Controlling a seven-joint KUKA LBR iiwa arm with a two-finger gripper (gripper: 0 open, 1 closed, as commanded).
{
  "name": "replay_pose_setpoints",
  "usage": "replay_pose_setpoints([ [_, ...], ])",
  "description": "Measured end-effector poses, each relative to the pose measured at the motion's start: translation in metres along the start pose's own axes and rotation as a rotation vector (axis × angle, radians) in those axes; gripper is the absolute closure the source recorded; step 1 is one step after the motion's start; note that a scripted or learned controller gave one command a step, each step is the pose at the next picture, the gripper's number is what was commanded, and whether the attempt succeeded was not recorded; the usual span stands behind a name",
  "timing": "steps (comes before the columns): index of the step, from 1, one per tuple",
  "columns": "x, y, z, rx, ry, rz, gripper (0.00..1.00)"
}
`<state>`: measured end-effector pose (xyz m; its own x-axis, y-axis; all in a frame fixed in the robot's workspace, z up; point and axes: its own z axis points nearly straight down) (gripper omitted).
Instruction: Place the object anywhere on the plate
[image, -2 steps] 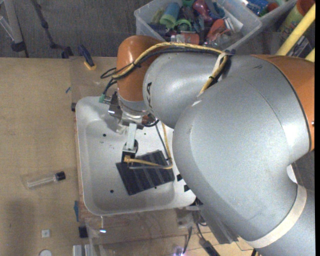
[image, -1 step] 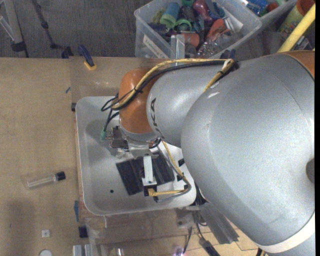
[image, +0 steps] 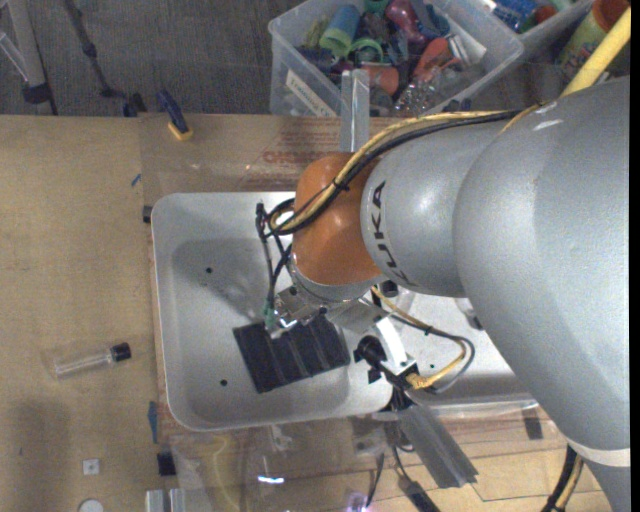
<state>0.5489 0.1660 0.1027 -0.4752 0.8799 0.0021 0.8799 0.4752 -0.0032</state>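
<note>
Grey arm (image: 500, 200) hides much of white bin (image: 190, 260); tool (image: 292, 352) state unclear.

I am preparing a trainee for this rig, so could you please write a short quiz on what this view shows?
1. True or false: the arm's orange band sits over the white bin.
2. What lies on the bench to the left of that bin? A. a clear vial with a dark cap; B. a red cup; C. a metal spoon.
3. Which edge of the view is the clear tub of colourful items nearest?

Key: 1 true; 2 A; 3 the top edge.
</note>
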Motion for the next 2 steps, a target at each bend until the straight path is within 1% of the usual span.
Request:
replay_pose_setpoints([
  [1, 0.012, 0.047, 0.013, -0.013, -0.008, -0.436, 1.00],
  [2, 0.018, 0.091, 0.007, -0.009, -0.006, -0.996, 1.00],
])
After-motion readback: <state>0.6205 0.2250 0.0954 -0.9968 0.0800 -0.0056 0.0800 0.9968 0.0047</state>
